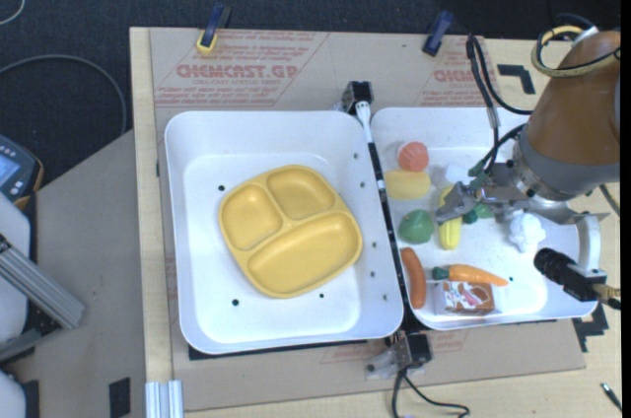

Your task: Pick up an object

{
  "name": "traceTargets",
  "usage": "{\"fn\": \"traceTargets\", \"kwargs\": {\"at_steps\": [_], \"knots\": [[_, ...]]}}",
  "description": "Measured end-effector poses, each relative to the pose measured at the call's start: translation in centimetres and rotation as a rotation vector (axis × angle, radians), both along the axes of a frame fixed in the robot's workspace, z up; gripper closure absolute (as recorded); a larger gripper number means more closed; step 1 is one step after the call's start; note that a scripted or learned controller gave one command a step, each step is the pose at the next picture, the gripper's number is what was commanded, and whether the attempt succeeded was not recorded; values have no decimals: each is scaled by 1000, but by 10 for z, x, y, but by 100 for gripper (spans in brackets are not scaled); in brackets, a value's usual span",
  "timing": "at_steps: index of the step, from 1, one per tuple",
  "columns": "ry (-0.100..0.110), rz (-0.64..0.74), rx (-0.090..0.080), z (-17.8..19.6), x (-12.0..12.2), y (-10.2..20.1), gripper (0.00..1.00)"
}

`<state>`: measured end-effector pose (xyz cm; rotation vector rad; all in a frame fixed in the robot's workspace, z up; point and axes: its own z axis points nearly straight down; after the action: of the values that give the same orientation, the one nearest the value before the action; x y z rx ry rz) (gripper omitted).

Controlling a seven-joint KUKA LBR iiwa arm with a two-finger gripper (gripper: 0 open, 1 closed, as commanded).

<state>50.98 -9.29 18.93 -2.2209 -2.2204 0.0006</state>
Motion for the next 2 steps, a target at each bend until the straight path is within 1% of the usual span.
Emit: {"fn": "traceTargets", "kwargs": {"at_steps": [1, 2], "knots": [[-3, 0, -2, -94, -28, 1, 0], [-5, -1, -2, -85, -27, 1, 100]]}}
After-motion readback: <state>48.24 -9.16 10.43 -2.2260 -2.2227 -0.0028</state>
